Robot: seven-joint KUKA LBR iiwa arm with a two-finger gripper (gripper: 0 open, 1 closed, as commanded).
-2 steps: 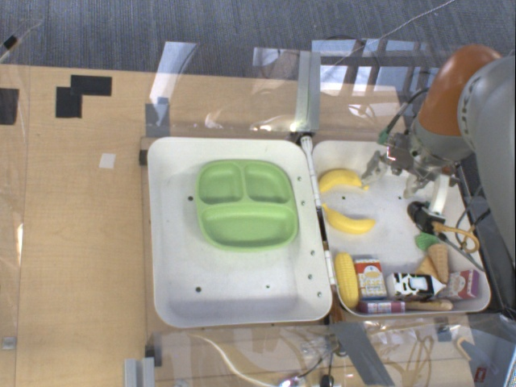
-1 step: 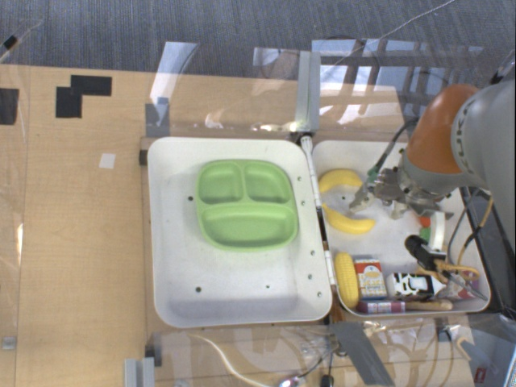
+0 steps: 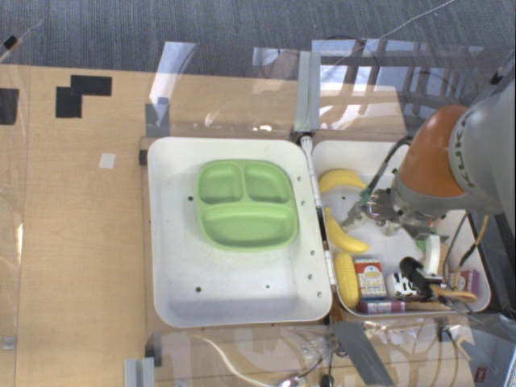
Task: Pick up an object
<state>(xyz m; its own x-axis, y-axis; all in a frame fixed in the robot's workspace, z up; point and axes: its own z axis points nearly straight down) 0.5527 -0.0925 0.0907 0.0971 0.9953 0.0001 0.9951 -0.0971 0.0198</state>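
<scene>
- Table (image 3: 72, 240): pale wood-grain top, with black block markings at its far left. Grey ribbed flooring runs beyond the far edge.
- Clear panels stand behind the bins and catch glare.
- Left bin (image 3: 173, 297): a green divided plate (image 3: 246, 204) lies near its middle, three compartments.
- Right bin (image 3: 387, 156): a banana (image 3: 340, 179) at the far left, a second banana (image 3: 342, 234) just below it, and a corn cob (image 3: 345, 278) along the left wall.
- Near edge of the right bin: a small red-and-white box (image 3: 370, 278), a purple marker (image 3: 382, 305), and a black-and-white item (image 3: 409, 280) beside them.
- Arm (image 3: 476, 147) enters from the right; the orange band sits over the right bin.
- End effector (image 3: 372, 210) is low in the right bin, just right of the second banana. Cannot tell whether it is apart or together.
</scene>
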